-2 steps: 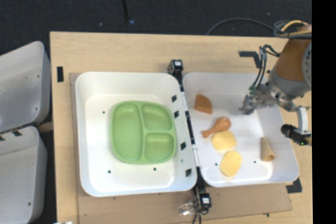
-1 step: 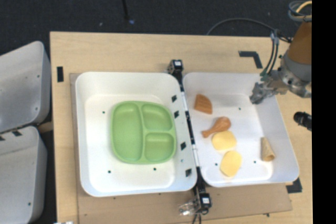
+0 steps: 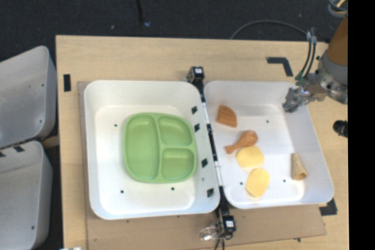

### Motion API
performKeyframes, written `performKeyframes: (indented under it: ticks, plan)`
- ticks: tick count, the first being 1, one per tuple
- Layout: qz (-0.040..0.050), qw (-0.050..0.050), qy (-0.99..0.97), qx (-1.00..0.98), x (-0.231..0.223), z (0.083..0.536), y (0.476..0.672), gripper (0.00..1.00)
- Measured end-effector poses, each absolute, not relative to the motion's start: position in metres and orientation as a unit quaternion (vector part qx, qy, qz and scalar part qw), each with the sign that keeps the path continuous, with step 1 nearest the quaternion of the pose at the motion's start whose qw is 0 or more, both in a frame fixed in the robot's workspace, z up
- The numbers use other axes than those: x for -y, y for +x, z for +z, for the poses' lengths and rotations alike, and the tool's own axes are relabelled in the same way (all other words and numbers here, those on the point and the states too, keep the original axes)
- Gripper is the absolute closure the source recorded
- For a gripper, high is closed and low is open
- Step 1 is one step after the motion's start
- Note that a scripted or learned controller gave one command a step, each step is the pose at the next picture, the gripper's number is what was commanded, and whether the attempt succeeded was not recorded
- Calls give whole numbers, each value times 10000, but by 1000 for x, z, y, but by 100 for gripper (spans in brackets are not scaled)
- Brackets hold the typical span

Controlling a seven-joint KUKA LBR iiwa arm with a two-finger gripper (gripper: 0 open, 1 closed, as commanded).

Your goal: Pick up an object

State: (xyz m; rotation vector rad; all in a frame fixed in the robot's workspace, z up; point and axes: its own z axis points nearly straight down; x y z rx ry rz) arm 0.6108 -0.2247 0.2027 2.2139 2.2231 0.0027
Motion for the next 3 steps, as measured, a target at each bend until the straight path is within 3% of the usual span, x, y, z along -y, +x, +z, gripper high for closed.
performKeyframes:
  ticks: [2,3]
  plan:
    - [8,0,7048,-7094,124,217,611,100]
    - [13,9,7047,-7095,73,221,628,100]
